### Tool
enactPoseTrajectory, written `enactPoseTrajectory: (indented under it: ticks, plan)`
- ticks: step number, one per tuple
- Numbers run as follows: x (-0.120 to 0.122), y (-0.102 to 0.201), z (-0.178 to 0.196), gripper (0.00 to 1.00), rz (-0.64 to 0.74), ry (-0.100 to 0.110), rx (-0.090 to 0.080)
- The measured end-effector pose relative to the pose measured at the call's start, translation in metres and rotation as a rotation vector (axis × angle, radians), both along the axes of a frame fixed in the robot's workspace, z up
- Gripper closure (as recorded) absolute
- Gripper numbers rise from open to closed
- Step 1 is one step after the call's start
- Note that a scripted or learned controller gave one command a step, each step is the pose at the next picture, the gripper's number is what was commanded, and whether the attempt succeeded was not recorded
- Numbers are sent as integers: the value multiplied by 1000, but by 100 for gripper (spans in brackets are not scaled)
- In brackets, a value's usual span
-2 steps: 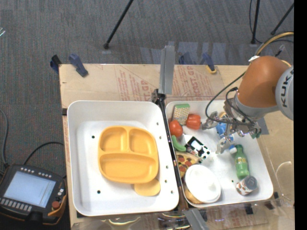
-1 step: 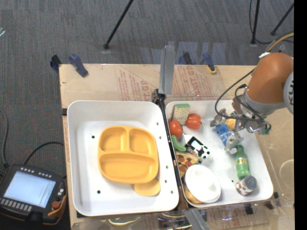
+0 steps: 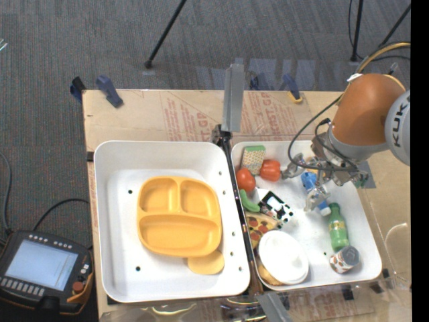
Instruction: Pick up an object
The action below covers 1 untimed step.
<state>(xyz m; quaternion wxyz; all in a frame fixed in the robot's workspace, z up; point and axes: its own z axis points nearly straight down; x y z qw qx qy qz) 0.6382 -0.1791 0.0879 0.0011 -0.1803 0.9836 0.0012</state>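
Underneath, plywood bench [image 3: 167, 113], grey carpet [image 3: 80, 32]

On the arm's [image 3: 399, 123] grey casing at the three o'clock edge we read "KU", cut off by the frame. The bench board [image 3: 181, 116] at twelve o'clock bears red printed lettering, upside down and too faint for us to read. The can's [image 3: 344, 259] label is illegible.

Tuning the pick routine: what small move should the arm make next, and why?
Probably lower straight down. The gripper hovers over the right white bin, above a small blue object and near the green plastic bottle, with nothing visibly held.
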Motion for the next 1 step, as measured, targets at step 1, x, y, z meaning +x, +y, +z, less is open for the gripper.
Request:
enactPoseTrajectory:
  ticks: [1]
  plan:
    - [8, -1, 2, 0, 40, -4, -2]
